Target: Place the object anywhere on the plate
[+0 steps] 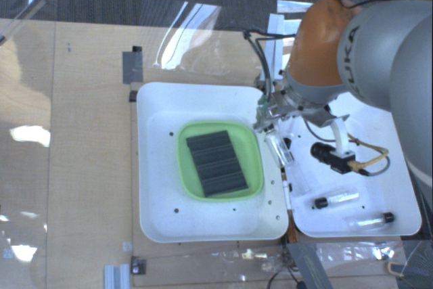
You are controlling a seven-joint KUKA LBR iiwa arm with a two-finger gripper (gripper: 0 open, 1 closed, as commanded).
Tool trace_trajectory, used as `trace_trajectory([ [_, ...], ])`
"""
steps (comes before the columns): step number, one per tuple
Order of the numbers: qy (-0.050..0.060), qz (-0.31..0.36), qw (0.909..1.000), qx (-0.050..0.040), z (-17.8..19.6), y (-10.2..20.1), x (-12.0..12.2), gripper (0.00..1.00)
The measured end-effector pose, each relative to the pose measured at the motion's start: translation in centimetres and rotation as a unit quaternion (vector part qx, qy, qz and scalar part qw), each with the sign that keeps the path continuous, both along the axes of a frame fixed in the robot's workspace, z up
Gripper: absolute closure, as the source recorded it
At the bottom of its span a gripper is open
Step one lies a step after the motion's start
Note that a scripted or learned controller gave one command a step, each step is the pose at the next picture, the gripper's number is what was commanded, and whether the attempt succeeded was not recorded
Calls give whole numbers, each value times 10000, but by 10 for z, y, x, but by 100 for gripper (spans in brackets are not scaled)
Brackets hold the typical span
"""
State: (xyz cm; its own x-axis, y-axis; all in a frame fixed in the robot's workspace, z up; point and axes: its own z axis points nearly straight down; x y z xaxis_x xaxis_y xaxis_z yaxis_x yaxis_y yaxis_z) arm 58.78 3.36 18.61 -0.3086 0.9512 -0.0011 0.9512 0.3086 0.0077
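A green plate sits in the left white bin, and a dark grey ridged block lies on it. My gripper hangs over the seam between the two bins, just off the plate's right rim. It is shut on a clear tube, which slants down and to the right from the fingertips over the bin edges. The orange band and grey wrist hide the top of the gripper.
In the right white bin lie two more clear tubes with black caps. A black part with a yellow cable hangs beside the wrist. A grey bracket stands on the bench behind the left bin.
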Motion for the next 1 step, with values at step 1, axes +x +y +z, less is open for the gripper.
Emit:
trace_trajectory([
  [1, 2, -3, 10000, -1, 0, 0, 0, 0],
])
